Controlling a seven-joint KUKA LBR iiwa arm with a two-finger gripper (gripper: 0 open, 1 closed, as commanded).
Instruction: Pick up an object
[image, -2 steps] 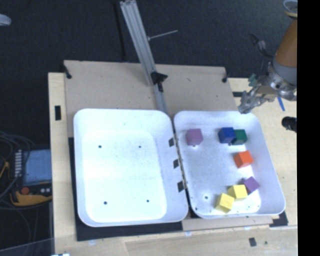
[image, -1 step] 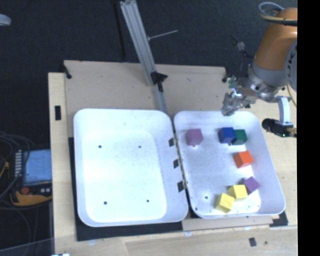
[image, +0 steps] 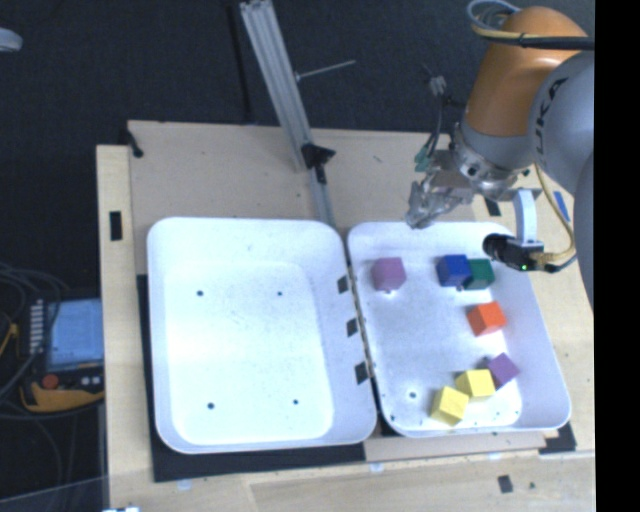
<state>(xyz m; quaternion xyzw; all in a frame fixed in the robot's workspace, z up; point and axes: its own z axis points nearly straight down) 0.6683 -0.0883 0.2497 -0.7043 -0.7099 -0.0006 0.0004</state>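
Below hand (image: 428, 211), apart: purple cube (image: 388, 273)

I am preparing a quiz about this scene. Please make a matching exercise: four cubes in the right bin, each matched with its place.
Things:
1. orange foam cube
2. pink-purple foam cube
3. green foam cube
4. blue foam cube

Places:
A. touching the green cube's left side
B. alone near the bin's left wall
C. below the green cube, apart
D. nearest the bin's right wall, at the top

Pairs: 1-C, 2-B, 3-D, 4-A

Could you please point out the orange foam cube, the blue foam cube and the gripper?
Orange foam cube (image: 486, 318): camera view, top face.
Blue foam cube (image: 452, 270): camera view, top face.
Gripper (image: 425, 212): camera view, between its fingertips.
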